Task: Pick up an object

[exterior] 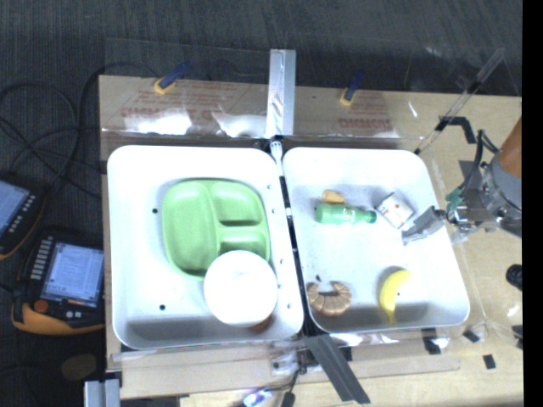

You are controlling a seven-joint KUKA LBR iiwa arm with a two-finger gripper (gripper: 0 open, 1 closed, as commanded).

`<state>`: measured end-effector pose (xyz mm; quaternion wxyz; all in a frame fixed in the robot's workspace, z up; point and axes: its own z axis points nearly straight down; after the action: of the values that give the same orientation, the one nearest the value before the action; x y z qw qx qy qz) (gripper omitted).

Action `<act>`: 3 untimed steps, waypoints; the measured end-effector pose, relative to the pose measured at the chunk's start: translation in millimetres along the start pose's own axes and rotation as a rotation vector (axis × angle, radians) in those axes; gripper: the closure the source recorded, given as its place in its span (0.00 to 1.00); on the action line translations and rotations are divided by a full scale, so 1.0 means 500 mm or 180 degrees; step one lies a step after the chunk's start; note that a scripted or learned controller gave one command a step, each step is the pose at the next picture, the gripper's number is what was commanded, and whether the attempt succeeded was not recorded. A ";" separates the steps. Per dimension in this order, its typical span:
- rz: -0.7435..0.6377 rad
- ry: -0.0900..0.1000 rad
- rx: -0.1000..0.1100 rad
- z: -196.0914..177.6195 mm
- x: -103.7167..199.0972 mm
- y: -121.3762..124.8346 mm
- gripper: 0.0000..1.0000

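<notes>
In the right bin [424, 172], 5 small items are seen: a green bottle [344, 215], a white box [394, 209], a banana [391, 290], a pretzel-like piece [329, 296] and an orange bit [333, 197]. The pincer [422, 224] is held over the bin's right side, just beside the white box; whether it is open cannot be told. The bottle is judged light, stiff and slippery, best taken across its middle. No writing can be read.
</notes>
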<state>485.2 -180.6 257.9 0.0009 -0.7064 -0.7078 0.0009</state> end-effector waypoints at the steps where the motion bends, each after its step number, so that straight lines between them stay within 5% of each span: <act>1: 0.0794 -0.0001 -0.0038 0.337 -0.015 0.150 0.00; 2: 0.0665 -0.0008 -0.0003 0.161 -0.010 0.206 0.00; 3: 0.0245 -0.0008 0.0001 0.109 0.088 0.174 0.00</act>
<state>572.0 -136.3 203.3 0.0001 -0.7331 -0.6801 0.0019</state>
